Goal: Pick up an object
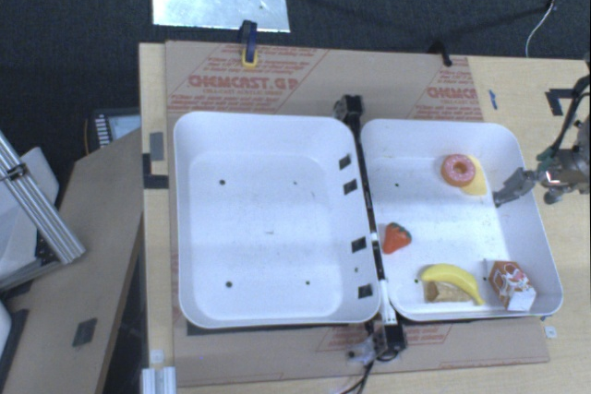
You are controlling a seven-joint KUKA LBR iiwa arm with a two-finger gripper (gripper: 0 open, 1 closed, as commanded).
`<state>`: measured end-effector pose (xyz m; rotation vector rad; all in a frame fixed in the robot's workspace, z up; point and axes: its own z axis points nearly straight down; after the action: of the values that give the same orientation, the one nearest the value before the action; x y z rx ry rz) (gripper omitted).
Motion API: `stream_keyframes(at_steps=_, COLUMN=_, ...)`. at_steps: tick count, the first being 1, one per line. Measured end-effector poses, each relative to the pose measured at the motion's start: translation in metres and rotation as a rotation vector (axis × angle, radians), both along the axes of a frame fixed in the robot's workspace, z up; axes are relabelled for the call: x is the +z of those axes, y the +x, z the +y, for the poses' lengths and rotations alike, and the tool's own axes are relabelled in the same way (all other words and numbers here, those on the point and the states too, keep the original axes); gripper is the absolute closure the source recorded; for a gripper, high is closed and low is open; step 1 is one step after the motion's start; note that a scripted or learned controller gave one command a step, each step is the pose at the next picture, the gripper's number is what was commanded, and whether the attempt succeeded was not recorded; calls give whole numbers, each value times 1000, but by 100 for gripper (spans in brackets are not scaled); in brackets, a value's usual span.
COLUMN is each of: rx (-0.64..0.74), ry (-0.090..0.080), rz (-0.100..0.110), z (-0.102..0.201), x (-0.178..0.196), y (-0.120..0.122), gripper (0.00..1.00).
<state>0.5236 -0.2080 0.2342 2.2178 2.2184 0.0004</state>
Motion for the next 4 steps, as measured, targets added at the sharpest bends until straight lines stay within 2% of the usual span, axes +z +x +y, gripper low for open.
stream_keyframes(at_steps=1, rx=3, ry=0, rz=-3, z=1, x=12, y=0, gripper=100)
stream_keyframes(at_steps=2, rx=3, ry=6, rz=12, z=3, x=-149, y=24, gripper=100)
stream_keyframes(at_steps=3, rx=-1, ry=1, rz=0, z=1, x=-130, y=27, gripper=100)
stream_keyframes(at_steps=4, rx=-2, ry=-1, rz=-3, z=1, x=-119, y=28, gripper=100)
